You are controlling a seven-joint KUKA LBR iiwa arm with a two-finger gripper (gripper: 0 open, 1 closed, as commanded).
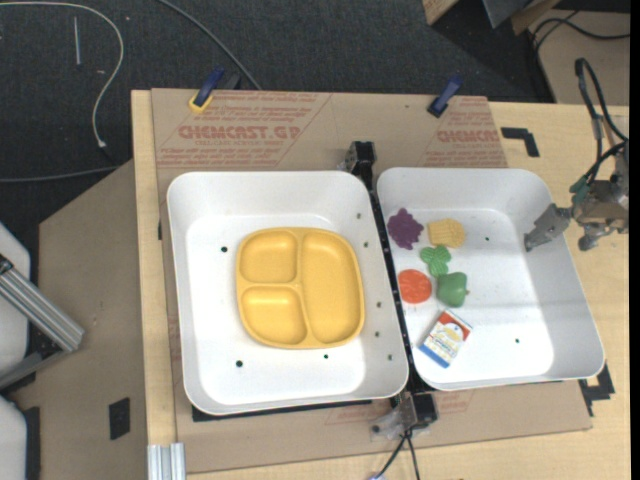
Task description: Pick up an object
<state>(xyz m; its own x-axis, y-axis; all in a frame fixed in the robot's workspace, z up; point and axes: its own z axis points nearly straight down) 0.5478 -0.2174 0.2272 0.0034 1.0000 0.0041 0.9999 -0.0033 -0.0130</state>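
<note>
White bins (pixel 200 368), cardboard-lined bench (pixel 160 168), dark carpet (pixel 300 28)

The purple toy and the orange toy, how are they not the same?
The purple toy has a bumpy, lobed outline; the orange toy is round and smooth-edged. The purple toy sits nearer the bin's far end, beside the yellow toy; the orange toy lies nearer the middle, beside the green toys. Both are small and lie in the right bin.
</note>
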